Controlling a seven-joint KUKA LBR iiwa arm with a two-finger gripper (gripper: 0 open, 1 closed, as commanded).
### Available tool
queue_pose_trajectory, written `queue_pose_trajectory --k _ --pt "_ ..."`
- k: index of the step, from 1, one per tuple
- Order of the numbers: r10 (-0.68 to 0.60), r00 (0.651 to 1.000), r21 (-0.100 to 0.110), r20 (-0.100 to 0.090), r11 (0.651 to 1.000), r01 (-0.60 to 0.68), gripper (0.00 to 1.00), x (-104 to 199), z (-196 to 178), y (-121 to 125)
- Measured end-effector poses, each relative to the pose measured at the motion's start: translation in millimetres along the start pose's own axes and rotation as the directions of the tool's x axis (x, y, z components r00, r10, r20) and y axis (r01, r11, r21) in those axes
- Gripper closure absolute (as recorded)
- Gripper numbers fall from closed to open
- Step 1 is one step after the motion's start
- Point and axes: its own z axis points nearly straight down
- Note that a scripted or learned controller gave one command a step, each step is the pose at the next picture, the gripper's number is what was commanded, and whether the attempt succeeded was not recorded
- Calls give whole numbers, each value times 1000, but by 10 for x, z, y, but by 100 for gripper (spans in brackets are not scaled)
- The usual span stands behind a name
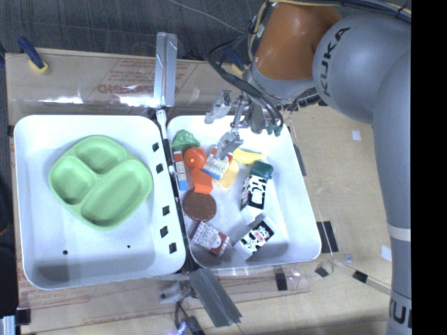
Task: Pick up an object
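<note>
Tabletop [349, 152] is pale wood or board, with printed cardboard [133, 75] lying flat along its far edge and a dark patterned floor [91, 9] behind that. A blue-and-yellow clamp [31, 54] sits at the far left corner.

Two white bins side by side, walls touching along a centre seam with black clips. A metal bar [166, 68] stands up at the far end of the seam; another metal piece [213, 295] sticks out at the near end.

Left bin [35, 250]: green divided tray [101, 180] in the far half, near half bare white.

Right bin [307, 236]: crowded. Green lump [184, 140] at the far left corner, orange pieces [198, 169] just near it, brown disc [200, 206] mid-left, red-and-white packet [209, 237] at the near edge, two cow-print cartons [255, 215] toward the right, a dark green block [262, 169], and a yellow piece [246, 155] beside a small blue-and-white box [216, 167]. Bare floor is mostly along the right wall and the far right corner.

Arm comes in from the right, orange band [293, 37] over the far rim of the right bin. Gripper [230, 142] hangs over the far middle of that bin, just above the blue-and-white box and yellow piece. Cannot tell how far open it is, or whether it has hold of anything. Cables [227, 65] loop off the wrist over the far rim.
</note>
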Motion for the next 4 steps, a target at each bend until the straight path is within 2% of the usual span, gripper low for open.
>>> queue_pose_trajectory --k 1,2,3,4 --pt "-120 993 0 -1 993 120 0 519 161 -736" --pt "-200 980 -2 0 980 200 0 1194 1209 -620" --pt "34 999 -1 3 999 -34 0 448 1195 -258" --pt "112 994 2 -1 994 -112 0 -8 1196 -55"
